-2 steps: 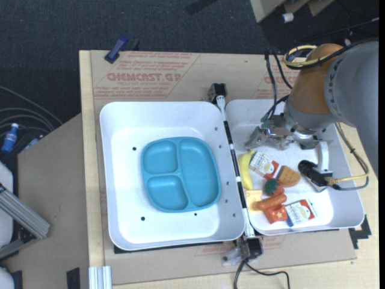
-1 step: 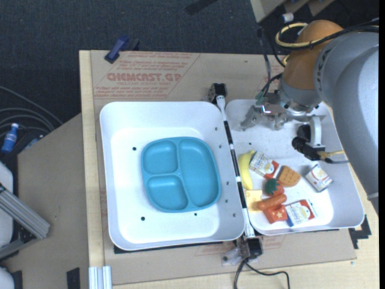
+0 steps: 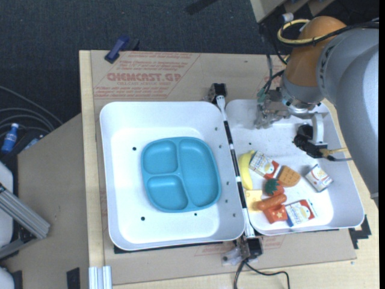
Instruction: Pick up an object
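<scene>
Your arm [image 3: 337,59] is reaching in from the right, and the tool [image 3: 264,114] is hanging over the far left corner of the right bin [image 3: 343,212], above bare white floor. I can't tell whether it's spread or pressed together, and nothing is showing in its grip. Your pickable items are sitting clustered in the near half of that bin: a yellow banana [image 3: 244,168] lying along the left wall, a small carton [image 3: 260,163] just beside it, an orange piece [image 3: 289,176], a red item [image 3: 272,208] and another carton [image 3: 299,212] toward the front, plus a little box [image 3: 318,177] off to the right. The left bin [image 3: 120,221] is holding a blue divided plate [image 3: 180,173], lying flat on the surface
</scene>
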Controlling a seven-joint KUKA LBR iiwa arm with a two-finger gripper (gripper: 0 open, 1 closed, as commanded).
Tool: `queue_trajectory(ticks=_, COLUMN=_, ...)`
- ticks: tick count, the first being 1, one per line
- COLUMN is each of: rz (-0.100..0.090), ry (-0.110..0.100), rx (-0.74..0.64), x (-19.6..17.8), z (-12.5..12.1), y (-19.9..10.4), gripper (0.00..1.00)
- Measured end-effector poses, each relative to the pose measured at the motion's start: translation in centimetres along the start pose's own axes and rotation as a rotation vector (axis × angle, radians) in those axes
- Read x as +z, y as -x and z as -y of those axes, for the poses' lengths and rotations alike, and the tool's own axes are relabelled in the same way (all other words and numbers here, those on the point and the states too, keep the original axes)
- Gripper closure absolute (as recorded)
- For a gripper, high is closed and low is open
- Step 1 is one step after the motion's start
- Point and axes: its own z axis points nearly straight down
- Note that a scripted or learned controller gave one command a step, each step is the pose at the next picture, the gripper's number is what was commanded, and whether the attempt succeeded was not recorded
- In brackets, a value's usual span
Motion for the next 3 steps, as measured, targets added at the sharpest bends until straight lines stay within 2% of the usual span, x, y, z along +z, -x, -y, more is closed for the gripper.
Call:
queue_trajectory(ticks=1, rz=0.000, ry=-0.001, rx=0.000, x=0.0, z=0.0, y=0.0, gripper=0.00)
queue_trajectory(ticks=2, rz=-0.003, ry=-0.005, rx=0.002, x=1.1, z=1.7, y=-1.0, gripper=0.00)
queue_trajectory(ticks=3, rz=-0.002, ry=-0.004, rx=0.002, x=0.0, z=1.6, y=-0.9, gripper=1.00)
